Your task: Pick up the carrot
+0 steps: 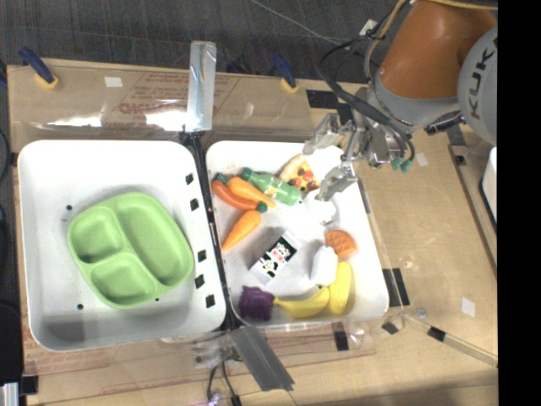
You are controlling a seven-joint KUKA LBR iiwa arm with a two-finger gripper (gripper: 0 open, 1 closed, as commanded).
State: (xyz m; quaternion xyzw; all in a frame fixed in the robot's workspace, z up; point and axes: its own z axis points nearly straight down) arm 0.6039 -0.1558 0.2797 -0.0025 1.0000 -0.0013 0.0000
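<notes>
Two orange carrots lie in the left part of the right bin (372, 252). One carrot (238, 194) lies across near the bin's far left corner; the other carrot (243, 227) slants just below it. My gripper (329, 161) hangs over the far right part of this bin, to the right of the carrots and well apart from them. Its fingers (336, 181) stand open with nothing between them. A green bottle (273, 187) and a pizza slice (297, 172) lie between the gripper and the carrots.
The right bin also holds a milk carton (275, 257), a white bottle (325, 264), an orange fruit piece (341, 242), bananas (325, 296) and purple grapes (256, 303). In the left bin (42, 184) sits a green divided plate (128, 248).
</notes>
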